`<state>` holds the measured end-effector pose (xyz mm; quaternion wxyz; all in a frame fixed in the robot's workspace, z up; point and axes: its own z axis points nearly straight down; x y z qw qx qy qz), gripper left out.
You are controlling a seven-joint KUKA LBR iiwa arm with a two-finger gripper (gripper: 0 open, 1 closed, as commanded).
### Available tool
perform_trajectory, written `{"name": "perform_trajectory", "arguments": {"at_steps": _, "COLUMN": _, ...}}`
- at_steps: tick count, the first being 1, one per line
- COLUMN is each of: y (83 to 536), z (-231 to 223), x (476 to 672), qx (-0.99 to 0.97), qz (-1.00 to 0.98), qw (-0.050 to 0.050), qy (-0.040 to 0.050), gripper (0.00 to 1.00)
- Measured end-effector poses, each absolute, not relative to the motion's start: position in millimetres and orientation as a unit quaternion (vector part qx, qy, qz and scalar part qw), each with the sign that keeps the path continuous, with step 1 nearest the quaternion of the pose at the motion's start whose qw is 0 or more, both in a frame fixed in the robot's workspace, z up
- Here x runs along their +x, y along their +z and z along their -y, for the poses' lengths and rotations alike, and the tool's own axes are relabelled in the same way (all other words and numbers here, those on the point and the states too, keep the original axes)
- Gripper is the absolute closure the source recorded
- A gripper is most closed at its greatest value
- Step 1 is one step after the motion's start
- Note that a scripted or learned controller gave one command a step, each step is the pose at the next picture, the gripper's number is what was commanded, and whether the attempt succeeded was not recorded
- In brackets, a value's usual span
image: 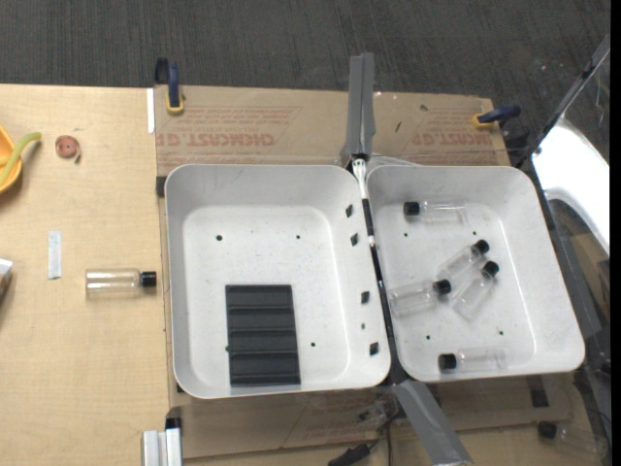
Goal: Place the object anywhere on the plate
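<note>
A black ribbed plate (262, 334) lies flat in the front part of the left bin (194, 202). Several clear vials with black caps lie on their sides in the right bin (524, 202). One vial (437, 210) is near the back, three more cluster in the middle around one vial (464, 260), and another vial (473, 361) rests at the front wall. Nothing lies on the plate.
On the wooden bench left of the bins lies a further clear vial (116, 281), with a small white strip (54, 255) and a yellow object (8, 158) beyond it. Clamps (170, 85) (497, 116) hold the cardboard behind the bins.
</note>
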<state>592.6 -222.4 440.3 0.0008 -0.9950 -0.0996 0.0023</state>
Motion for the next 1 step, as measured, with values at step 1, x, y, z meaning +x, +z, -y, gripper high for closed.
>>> {"name": "perform_trajectory", "arguments": {"at_steps": 1, "y": 439.4, "z": 186.7, "x": 647.4, "qx": -0.995, "qz": 0.104, "qw": 0.0, "qy": 0.002, "gripper": 0.0}}
